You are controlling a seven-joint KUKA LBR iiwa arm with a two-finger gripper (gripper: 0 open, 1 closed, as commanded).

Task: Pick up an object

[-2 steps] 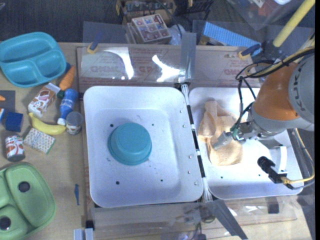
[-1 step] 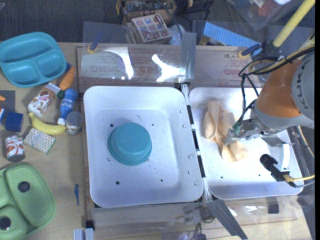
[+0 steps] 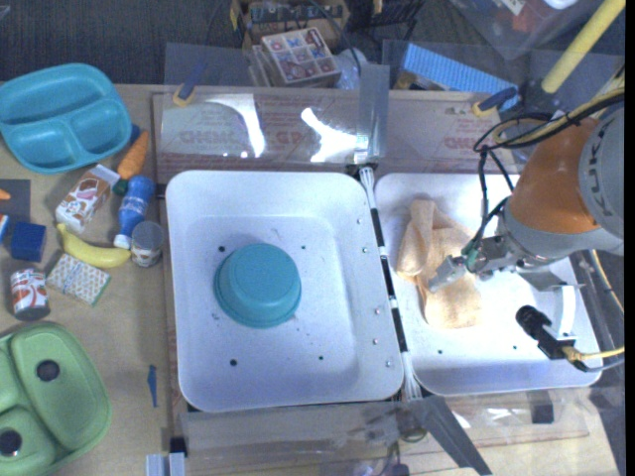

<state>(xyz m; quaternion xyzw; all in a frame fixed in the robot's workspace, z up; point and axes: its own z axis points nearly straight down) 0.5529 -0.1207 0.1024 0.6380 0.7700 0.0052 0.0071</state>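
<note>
The gripper (image 3: 458,266) is down in the right bin (image 3: 496,360), sitting right at the pale tan cloth-like object (image 3: 437,261) that lies against the bin's left wall, close to the divider (image 3: 382,266) between the two bins. The risk, as I read it: that tan thing looks soft and floppy, so a pinch on a loose edge could slip off as the arm lifts, or only a fold comes up and drops back. It also sprawls near the divider, so a drag toward that wall could bunch it up rather than lift it.

Now the fingers: they sit low over the tan object's middle, touching or all but touching it, but they're small and dark against it, and I cannot tell how far apart they stand, nor whether anything is truly between them.

Left of the divider, a teal bowl (image 3: 258,284) sits upside down in the left bin (image 3: 198,365).
</note>
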